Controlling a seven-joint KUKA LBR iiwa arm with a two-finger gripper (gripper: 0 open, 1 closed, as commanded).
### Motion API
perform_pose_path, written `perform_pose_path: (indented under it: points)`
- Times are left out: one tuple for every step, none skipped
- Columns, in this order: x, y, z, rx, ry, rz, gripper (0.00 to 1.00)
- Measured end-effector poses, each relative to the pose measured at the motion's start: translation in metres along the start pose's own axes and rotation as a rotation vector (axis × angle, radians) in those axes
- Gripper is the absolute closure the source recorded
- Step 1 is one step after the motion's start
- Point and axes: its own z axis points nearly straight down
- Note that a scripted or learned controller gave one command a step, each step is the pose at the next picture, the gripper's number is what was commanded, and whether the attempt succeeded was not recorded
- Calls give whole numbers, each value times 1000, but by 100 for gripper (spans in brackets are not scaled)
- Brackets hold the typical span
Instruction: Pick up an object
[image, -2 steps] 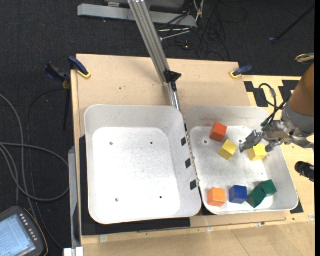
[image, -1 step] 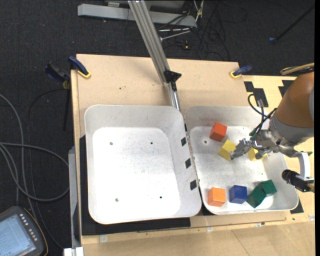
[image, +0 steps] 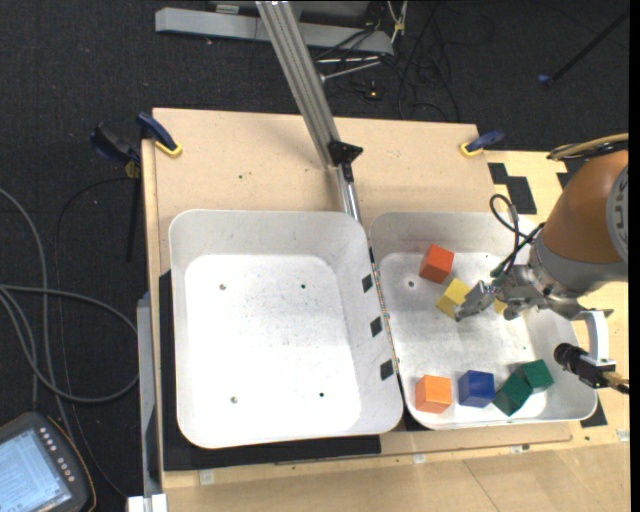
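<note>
Arm in from the right, gripper (image: 472, 306) low inside the right bin (image: 560, 408), just beside the yellow block (image: 454, 294).

Progress: nothing lifted yet, as far as can be seen. All blocks rest on the bin floor. The approach looks made; closing on a block, lifting and clearing the bin are left.

Blocks in right bin:
- yellow block, mid-bin, at the gripper tip
- orange block (image: 436, 263), just above the yellow one, toward the far wall
- second orange block (image: 433, 392), near front wall
- blue block (image: 477, 387), beside it
- two green blocks (image: 524, 385), touching or nearly so, front right corner

Left bin (image: 190, 300) holds no blocks.

Jaws: tip is dark and small against the wrist; cannot tell how far apart they stand. The tip seems to touch or nearly touch the yellow block's right side, but the block is not seen between them, so not counted as held.

Likely target, judged from position: yellow block.
</note>
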Motion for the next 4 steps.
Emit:
perform_pose_path:
  points:
    - [0, -2, -6, 6, 2, 3, 100]
    - [1, 2, -69, 2, 1, 0, 100]
    - [1, 4, -105, 4, 1, 0, 100]
    - [47, 11, -100, 9, 5, -5, 100]
